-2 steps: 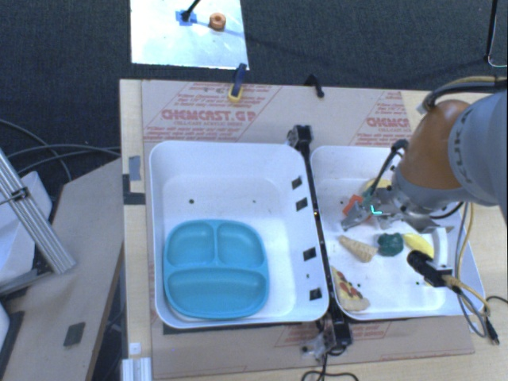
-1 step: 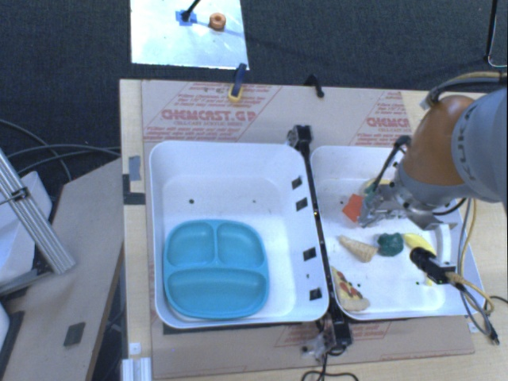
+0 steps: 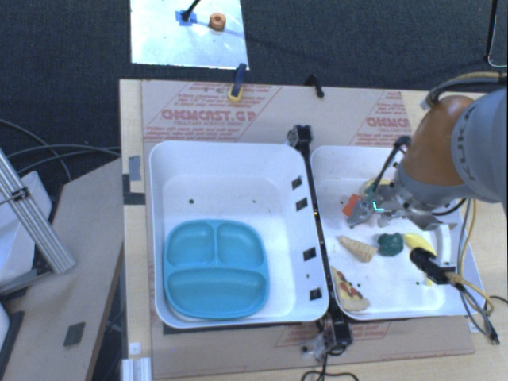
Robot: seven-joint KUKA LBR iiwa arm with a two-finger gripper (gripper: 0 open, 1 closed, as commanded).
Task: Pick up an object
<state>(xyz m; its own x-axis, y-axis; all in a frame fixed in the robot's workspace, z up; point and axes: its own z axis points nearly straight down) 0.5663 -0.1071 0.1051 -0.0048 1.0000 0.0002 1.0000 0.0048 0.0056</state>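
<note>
My gripper [image 3: 367, 208] hangs low over the middle of the right bin [image 3: 337, 169], the grey arm with its orange band reaching in from the right. A small orange-red object [image 3: 350, 205] lies right at the gripper's left tip; I cannot see whether it is touching it. In front of the gripper lie a cream cone-shaped piece [image 3: 359, 249], a dark teal lump [image 3: 389, 244] and a yellow piece [image 3: 417, 242]. A toy pizza slice [image 3: 350, 289] rests near the bin's front left corner.
The left bin [image 3: 230, 161] holds a blue divided plate [image 3: 215, 269] in its front half. A black divider strip [image 3: 308, 205] runs between the two bins. Beyond the bench lies a shiny sheet [image 3: 189, 22] bearing small items.
</note>
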